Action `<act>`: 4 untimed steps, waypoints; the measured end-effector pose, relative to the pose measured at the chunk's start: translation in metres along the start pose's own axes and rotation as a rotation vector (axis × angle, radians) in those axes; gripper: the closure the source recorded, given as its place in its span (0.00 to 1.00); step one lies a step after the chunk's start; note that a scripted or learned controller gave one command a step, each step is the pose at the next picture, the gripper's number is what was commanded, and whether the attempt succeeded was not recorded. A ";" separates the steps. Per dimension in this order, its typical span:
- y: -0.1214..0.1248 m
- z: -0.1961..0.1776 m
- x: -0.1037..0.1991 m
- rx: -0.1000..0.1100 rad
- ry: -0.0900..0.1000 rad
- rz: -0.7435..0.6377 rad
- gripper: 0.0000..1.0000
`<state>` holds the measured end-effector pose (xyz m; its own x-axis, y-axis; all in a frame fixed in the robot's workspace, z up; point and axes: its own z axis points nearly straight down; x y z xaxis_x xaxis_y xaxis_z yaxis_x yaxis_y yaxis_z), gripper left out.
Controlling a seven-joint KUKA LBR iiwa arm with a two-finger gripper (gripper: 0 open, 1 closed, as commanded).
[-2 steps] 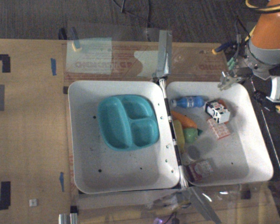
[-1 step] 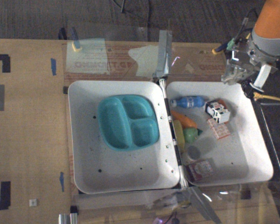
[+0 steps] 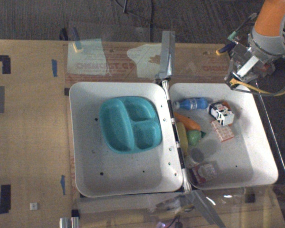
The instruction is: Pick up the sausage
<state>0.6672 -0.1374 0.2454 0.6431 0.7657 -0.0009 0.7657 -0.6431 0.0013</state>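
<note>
Tool (image 3: 241, 75) above right bin's far edge; sausage (image 3: 187, 121), perhaps, well apart.

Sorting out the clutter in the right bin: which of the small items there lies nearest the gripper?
The black-and-white box, near the right bin's far edge; the gripper hovers just beyond that corner.

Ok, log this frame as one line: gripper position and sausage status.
gripper: above right bin's far edge | sausage: lying in right bin by the divider, not grasped | teal tray: left bin
</note>
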 end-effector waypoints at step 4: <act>-0.036 -0.011 0.031 0.002 0.001 0.674 1.00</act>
<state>0.6599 -0.0904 0.2560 0.9804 0.1969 0.0002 0.1969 -0.9804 -0.0003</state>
